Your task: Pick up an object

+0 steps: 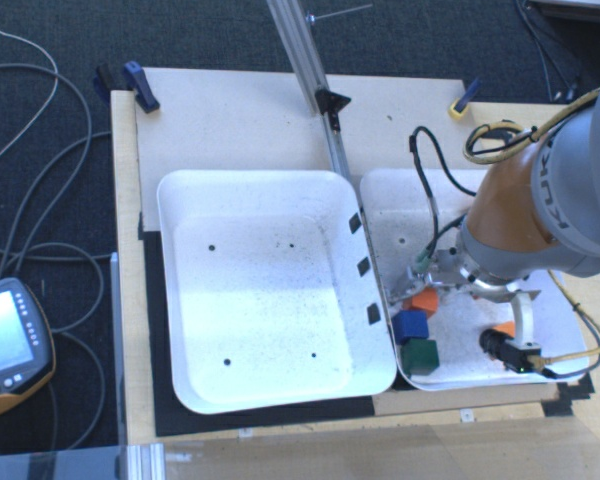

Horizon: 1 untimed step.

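Over right bin [380, 193], claw [427, 280] sits low by orange block [425, 300]; blue block [411, 325], green block [419, 356] just below. I can't tell claw state.

Crowded in the right bin [385, 193]: orange block [425, 301], blue block [412, 325] and green block [419, 355] stacked in a line tight against its left wall, the arm [540, 208] overhanging from the right. Open floor only toward its far wall. Wide, unobstructed room across the left bin [180, 193].
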{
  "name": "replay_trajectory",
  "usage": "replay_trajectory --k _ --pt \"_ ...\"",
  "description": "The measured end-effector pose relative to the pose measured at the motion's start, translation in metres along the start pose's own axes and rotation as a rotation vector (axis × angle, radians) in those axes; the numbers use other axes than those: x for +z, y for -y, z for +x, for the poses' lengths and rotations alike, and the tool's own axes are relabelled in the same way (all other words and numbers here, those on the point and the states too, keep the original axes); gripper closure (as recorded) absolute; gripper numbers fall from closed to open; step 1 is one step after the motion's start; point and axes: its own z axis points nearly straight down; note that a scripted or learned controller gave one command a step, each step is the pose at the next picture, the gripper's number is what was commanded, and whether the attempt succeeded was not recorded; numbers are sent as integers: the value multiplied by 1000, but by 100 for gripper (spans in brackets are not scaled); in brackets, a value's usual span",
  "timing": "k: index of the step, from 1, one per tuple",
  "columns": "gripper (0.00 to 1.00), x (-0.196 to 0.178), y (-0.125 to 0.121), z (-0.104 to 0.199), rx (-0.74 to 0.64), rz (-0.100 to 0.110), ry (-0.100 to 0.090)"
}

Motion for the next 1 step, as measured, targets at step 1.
replay_trajectory --k 1 --pt "0 -107 41 31 -1 -12 2"
